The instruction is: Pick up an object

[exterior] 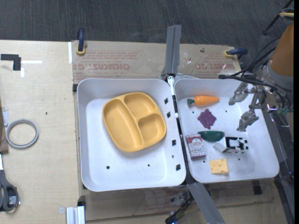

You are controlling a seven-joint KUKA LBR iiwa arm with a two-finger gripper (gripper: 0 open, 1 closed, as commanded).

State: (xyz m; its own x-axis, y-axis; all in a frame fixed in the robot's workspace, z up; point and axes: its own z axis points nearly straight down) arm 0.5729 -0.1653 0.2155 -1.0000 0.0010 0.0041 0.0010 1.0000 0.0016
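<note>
Parted and holding nothing, the jaws of the gripper (246, 107) hang over the right bin's (261, 169) far right side. That bin holds six things: one toy carrot (204, 100), one purple grape bunch (207, 118), one dark green piece (211, 135), one small red box (195, 146), one black-and-white item (235, 144) and one cheese wedge (218, 166). One yellow divided plate (134, 121) lies in the left bin (93, 167).

Glossy yellow plastic plate (134, 121); smooth white plastic bins (88, 139).
</note>
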